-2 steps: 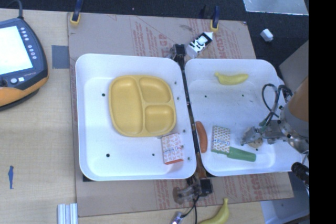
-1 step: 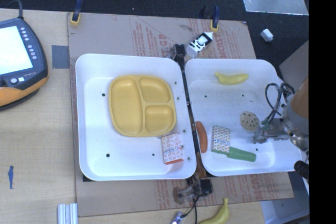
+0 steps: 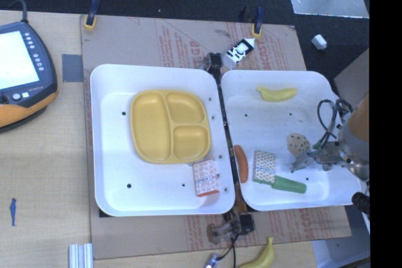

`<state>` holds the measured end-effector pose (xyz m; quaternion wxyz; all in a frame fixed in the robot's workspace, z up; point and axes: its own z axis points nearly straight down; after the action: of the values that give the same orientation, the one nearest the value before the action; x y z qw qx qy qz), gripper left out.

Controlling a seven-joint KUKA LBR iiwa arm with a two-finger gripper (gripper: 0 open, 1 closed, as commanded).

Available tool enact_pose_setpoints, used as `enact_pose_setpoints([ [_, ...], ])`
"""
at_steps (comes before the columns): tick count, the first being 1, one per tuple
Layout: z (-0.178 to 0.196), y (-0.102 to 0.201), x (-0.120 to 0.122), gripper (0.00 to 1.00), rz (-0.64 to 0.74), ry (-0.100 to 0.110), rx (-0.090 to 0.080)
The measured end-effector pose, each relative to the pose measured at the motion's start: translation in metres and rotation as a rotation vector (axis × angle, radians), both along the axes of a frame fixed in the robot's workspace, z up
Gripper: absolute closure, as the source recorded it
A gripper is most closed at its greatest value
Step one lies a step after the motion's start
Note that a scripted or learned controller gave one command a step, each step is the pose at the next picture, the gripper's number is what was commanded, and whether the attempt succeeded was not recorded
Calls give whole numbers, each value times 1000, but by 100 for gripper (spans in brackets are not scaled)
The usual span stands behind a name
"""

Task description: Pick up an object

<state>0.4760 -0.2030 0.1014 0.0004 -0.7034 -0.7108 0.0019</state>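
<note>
The metal claw [image 3: 300, 162] hangs low in the right bin [image 3: 314, 81], beside a speckled tan spatula [image 3: 298, 144]; its grip cannot be told. A smooth green stick [image 3: 288, 184] and checkered packet [image 3: 264, 166] lie near it.

A teach pendant [image 3: 22, 75] with a lit screen is seen on the wooden bench at the far left. Cardboard sheeting [image 3: 188, 41] is held at its far edge by two clamps [image 3: 92, 14] with blue handles. A banana [image 3: 259, 255] is laid on the near edge of the cardboard. A small white block [image 3: 319, 41] is seen on the dark floor beyond the bench.
</note>
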Motion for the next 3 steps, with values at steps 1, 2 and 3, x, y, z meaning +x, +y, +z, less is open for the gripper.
enact_pose_setpoints([
  [1, -10, 38, 50, 0, -3, 0, 2],
  [2, 21, -2, 107, 0, -6, -2, 2],
  [3, -10, 24, 75, 0, -6, 1, 2],
])
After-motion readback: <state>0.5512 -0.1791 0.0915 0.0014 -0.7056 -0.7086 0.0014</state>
